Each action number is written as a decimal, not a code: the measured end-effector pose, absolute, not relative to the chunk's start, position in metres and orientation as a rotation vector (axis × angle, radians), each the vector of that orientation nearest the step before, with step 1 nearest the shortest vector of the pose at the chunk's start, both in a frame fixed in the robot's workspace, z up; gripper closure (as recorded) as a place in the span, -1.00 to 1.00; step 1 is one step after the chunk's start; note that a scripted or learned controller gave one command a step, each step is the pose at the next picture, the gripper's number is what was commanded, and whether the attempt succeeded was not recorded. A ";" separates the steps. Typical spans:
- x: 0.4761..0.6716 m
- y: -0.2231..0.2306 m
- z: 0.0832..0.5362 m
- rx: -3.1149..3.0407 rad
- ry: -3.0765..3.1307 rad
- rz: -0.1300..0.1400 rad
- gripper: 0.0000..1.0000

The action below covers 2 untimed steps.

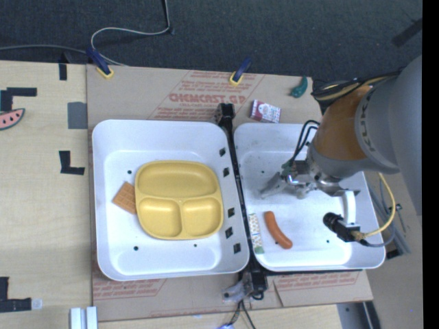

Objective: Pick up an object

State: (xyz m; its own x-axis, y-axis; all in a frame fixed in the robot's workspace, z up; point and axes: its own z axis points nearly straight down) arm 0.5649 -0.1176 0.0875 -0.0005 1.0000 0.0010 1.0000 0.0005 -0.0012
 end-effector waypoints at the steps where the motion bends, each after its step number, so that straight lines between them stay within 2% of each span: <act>1: 0.529 -0.096 0.087 -2.226 -2.225 -0.004 -1.00; 2: 0.530 -0.096 0.096 -2.228 -2.226 -0.003 1.00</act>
